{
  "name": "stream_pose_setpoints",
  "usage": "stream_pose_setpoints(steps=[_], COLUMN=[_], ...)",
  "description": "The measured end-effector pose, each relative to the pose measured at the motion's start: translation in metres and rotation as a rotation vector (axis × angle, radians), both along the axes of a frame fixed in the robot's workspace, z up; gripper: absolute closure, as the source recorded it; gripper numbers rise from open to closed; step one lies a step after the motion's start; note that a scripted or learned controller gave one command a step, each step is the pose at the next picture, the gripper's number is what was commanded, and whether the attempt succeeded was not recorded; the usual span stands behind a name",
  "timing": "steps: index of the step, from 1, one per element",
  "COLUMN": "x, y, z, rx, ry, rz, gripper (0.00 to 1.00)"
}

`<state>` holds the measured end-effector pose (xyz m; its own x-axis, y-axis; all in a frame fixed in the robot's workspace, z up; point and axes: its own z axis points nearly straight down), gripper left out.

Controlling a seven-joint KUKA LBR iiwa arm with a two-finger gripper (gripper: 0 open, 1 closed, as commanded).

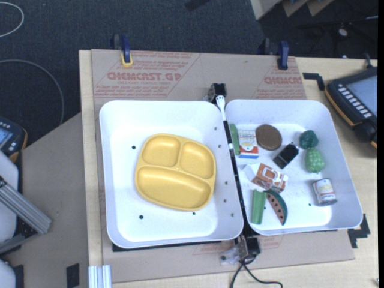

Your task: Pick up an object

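The right bin [345, 212] holds lots of small toys to pick from. A little can [324, 191] stands by itself near the right wall. It looks hard and light, so the claw could pinch it by its round sides, but it may slip. A brown round disc [269, 137] lies flat and would be hard to get under. A watermelon slice [278, 206] lies just beside a green stick [258, 206], and two bumpy green toys [311, 151] sit close together. I cannot tell how the claw is set. The left bin [114, 179] holds a yellow tray with three parts [175, 171]. Both bins rest on a cardboard-covered surface [150, 74], held with blue clamps [125, 48]. The floor around is dark carpet [72, 17].
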<state>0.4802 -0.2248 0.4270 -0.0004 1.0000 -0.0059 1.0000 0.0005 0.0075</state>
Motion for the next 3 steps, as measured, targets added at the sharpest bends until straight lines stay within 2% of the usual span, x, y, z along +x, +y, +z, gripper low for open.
stream_pose_setpoints(steps=[1, 2, 3], x=[0.001, 0.000, 0.008], y=[0.000, 0.031, 0.122], z=[0.011, 0.115, -0.070], rx=[-0.003, 0.000, 0.012], ry=[-0.004, -0.007, 0.025], rz=[0.001, 0.003, 0.008], gripper=[1.00, 1.00, 1.00])
